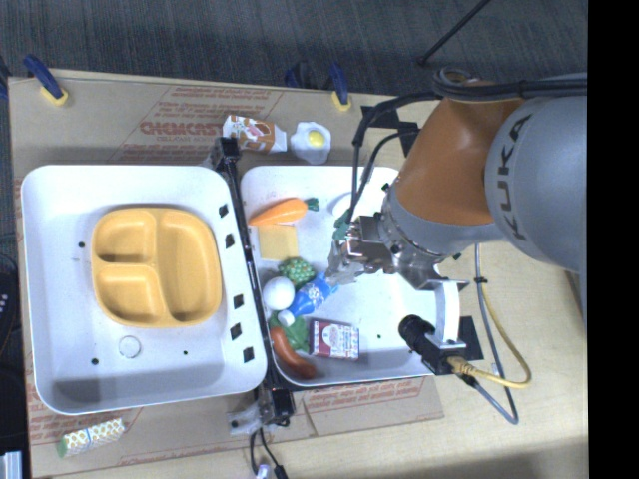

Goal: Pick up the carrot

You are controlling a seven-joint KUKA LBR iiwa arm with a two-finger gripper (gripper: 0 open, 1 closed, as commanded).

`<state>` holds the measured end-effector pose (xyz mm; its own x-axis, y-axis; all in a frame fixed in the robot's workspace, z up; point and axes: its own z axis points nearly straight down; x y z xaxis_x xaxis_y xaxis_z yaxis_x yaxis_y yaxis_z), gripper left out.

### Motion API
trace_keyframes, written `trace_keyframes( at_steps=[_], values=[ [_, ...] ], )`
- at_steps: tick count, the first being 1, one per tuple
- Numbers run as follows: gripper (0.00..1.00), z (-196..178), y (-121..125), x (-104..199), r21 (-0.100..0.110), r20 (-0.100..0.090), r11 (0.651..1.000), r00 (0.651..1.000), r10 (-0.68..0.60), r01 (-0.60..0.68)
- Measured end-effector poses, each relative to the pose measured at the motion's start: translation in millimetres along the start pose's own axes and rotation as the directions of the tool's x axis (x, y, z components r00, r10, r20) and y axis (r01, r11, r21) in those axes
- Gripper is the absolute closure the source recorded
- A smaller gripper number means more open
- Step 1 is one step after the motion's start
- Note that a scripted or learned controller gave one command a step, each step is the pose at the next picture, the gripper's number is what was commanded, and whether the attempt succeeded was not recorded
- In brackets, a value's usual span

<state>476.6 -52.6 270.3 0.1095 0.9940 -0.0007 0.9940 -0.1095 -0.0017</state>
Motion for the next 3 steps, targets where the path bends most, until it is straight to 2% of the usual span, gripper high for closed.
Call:
trace_keyframes(
  at_steps=[1, 2, 3],
  values=[
    [1.0, -13.5, 5.2, -51.3, 0.0, 0.0, 0.989, 0.989, -0.15, 0.15],
    [1.0, 79.4, 1.3, -20.6, 0.004, -0.002, 1.0, 1.0, -0.027, 0.027],
    [1.0, -2.4, 5.7, -53.3, 0.001, -0.001, 0.998, 0.998, -0.057, 0.057]
  ],
)
